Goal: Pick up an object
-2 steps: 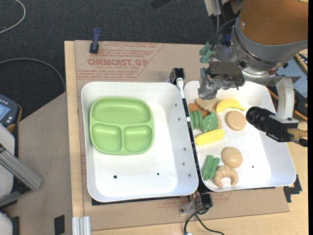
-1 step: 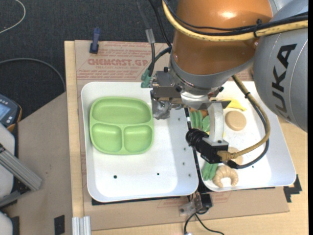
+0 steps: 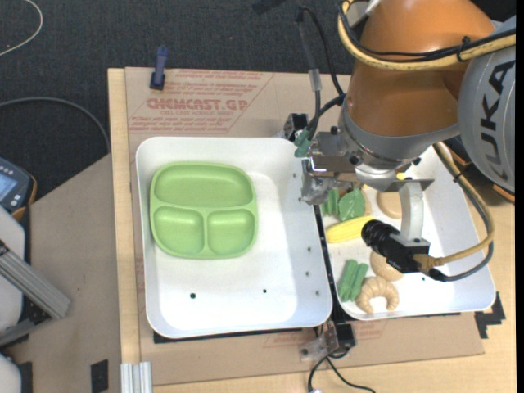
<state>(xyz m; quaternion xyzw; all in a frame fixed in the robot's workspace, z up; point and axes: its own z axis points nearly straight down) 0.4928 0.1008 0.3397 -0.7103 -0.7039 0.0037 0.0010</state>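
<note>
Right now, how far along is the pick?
Nothing looks lifted yet. The tool is low over the right bin, beside the green toy and the corn. The croissant also lies in the bin. A clear grasp and lift remain.

divided plate point(image 3: 203, 210) in left bin point(image 3: 278, 293); croissant point(image 3: 377, 292) in right bin point(image 3: 458, 297).

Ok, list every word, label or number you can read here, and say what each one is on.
"CHEMCAST GP": red print on the brown board behind the left bin, repeated faintly across it.
Smaller red lines under that print: too small and blurred to read.
"UKA": large dark letters, cut off by the frame edge, on the grey arm.
The dark device at the left edge: its screen is unreadable.
</note>
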